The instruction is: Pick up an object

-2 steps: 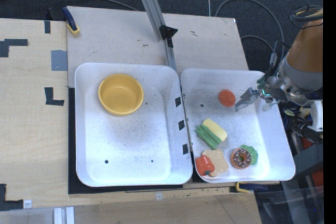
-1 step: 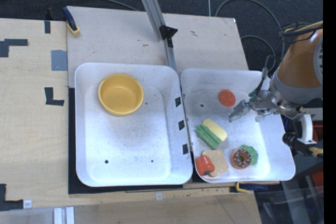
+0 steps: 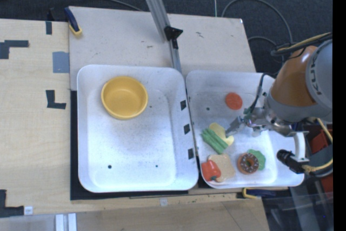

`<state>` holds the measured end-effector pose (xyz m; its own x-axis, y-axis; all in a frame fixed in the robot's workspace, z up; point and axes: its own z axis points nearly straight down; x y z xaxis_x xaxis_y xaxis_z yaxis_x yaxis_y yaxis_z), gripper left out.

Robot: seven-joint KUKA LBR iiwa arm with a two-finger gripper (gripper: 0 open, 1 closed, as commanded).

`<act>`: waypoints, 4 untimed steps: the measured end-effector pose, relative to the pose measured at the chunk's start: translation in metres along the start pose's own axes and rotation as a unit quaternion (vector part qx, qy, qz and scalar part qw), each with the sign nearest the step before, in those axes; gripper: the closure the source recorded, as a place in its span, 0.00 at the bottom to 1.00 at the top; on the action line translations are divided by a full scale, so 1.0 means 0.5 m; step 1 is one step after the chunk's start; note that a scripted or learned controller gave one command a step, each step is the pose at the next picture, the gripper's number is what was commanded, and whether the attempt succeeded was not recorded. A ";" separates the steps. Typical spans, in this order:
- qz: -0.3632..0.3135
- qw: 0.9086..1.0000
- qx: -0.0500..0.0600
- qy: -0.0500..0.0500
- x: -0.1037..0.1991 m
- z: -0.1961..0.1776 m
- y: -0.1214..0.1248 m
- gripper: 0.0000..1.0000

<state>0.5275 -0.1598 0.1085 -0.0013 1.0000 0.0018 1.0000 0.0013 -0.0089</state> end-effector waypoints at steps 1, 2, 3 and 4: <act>0.000 1.000 -0.005 0.000 0.002 0.035 0.003 0.00; -0.001 1.000 -0.005 0.000 0.004 0.016 0.003 1.00; 0.000 1.000 -0.006 -0.002 -0.016 -0.094 -0.002 1.00; 0.000 1.000 -0.006 -0.001 -0.014 -0.179 0.002 1.00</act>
